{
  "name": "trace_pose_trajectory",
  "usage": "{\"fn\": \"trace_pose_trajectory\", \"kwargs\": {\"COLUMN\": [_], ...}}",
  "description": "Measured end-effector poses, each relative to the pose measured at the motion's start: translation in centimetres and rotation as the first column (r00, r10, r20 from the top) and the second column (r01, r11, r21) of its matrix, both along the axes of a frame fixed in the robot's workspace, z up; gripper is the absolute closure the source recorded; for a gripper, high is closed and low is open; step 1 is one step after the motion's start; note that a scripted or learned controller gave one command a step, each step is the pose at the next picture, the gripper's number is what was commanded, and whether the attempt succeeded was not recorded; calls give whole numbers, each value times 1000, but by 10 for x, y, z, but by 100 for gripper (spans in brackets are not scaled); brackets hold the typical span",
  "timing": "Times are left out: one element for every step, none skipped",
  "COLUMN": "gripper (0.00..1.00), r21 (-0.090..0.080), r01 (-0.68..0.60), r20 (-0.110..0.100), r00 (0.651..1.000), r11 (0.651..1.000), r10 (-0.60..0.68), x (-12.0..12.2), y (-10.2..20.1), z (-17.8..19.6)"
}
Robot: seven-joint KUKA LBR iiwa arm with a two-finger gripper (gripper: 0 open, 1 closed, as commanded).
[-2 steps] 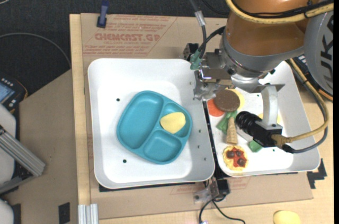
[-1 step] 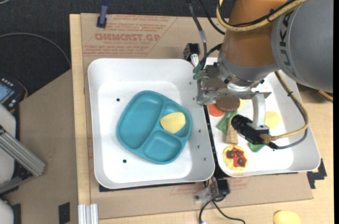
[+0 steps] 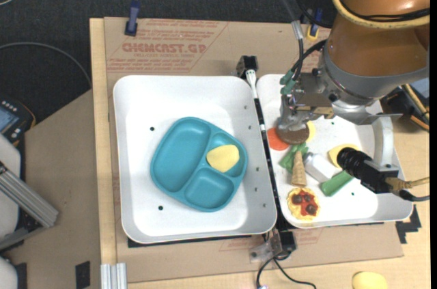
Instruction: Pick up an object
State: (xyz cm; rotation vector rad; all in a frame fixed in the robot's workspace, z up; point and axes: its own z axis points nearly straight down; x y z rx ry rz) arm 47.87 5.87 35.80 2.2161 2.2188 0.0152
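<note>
- Step in hand, as I judge it: the approach. The grey arm's end effector point(image 3: 295, 125) sits low at the right white bin's point(image 3: 392, 214) ten o'clock corner, over a flat orange-red disc point(image 3: 275, 139).
- Whether its tips are apart or together I cannot tell; nothing is visibly held.
- Other candidates lie toward five o'clock: a tan cone point(image 3: 299, 173), a green block point(image 3: 336, 183), a small pizza toy point(image 3: 304, 203).
- Next, a grasp and a straight lift.

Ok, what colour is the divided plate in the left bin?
Teal blue; the divided plate shows plainly in the camera view, with a pale yellow piece in one compartment.
</note>
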Motion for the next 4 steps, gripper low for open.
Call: {"fn": "trace_pose_trajectory", "kwargs": {"gripper": [100, 100, 100, 100], "r21": [1, -2, -2, -2], "r01": [-8, 0, -1, -3], "r20": [-5, -7, -5, -3], "r00": [1000, 1000, 1000, 1000], "r11": [1000, 1000, 1000, 1000], "r10": [8, 0, 1, 3], "x": [4, 4, 5, 5], "y": [83, 79, 79, 80], "z": [39, 47, 57, 67]}}
